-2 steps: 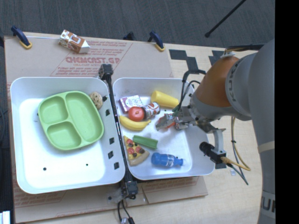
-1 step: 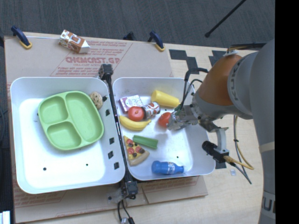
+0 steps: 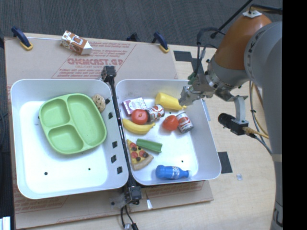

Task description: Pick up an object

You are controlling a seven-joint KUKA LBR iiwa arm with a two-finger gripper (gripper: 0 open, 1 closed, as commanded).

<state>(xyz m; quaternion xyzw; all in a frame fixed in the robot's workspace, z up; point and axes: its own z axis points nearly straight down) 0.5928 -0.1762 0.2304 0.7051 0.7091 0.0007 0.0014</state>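
My pincer hangs over the far right part of the right bin, its tip at the right end of the yellow bottle; whether it touches I cannot tell, and I cannot tell how it is set either. The bottle is the nearest thing to me: plain yellow, smooth, lying on its side, fatter at the left and narrowing toward my tip, close to the bin's far wall. Just nearer than it lie a small tin with a red and white label and a second tin to the right, with a red tomato between them. Left of the first tin sits a red apple, touching a white packet behind it and a banana curving along its near side. Further toward the near edge: a green block, a pizza slice with coloured dots, and a blue bottle with a white cap, lying flat. The left bin carries a green divided plate with three compartments, and a cookie beside its far right corner. On the cardboard beyond the bins rests a small carton.
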